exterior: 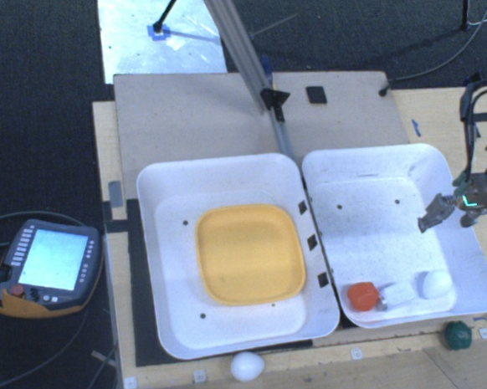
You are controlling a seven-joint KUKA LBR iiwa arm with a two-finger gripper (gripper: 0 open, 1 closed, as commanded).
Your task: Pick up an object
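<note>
The grey two-finger gripper [448,213] reaches in from the right, its dark fingers [435,213] spread apart, nothing between them.

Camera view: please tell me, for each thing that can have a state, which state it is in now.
gripper: above the right bin's right side, holding nothing.
yellow plate: lying flat in the left bin.
orange-red object: resting in the right bin's near part.
white ball: resting in the right bin.
white egg shape: on the bench, outside the bins.
pendant screen: lit.
</note>
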